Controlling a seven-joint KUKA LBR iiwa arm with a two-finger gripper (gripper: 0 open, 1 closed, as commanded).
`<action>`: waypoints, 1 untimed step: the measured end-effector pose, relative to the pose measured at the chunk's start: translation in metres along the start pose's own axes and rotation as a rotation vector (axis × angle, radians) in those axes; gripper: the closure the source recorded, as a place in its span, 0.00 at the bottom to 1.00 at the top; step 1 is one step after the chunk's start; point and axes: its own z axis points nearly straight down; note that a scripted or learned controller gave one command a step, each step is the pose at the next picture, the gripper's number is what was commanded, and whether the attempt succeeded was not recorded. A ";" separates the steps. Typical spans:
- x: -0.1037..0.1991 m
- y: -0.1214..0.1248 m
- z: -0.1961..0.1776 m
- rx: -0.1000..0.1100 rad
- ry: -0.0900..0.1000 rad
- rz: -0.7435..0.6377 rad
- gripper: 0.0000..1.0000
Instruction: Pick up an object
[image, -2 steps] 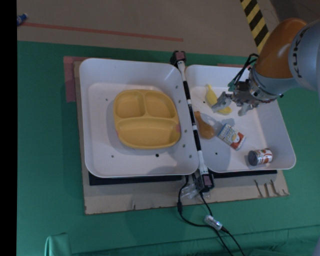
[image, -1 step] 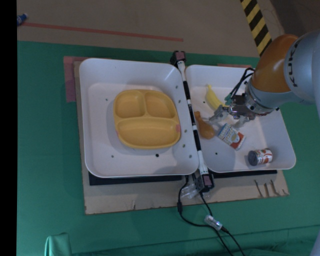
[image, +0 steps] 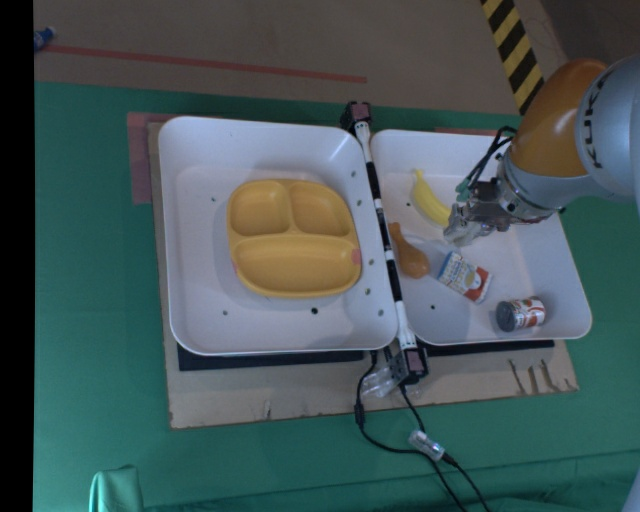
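Observation:
The right bin (image: 560, 270) holds a yellow banana (image: 431, 200), a brown drumstick-shaped toy (image: 409, 254), a small white and orange carton (image: 465, 276) and a red and white can (image: 522, 315) lying on its side. My gripper (image: 462, 230) hangs low over that bin, just right of the banana and just above the carton. Nothing shows between its fingers.
The left bin (image: 195, 230) holds a yellow divided plate (image: 292, 238). A black and white divider bar (image: 383, 235) runs between the bins. Cables (image: 420, 440) trail over the green mat in front. The grey and orange arm (image: 575, 125) covers the right bin's far right corner.

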 end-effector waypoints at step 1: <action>0.000 0.000 0.000 0.000 0.000 0.000 0.00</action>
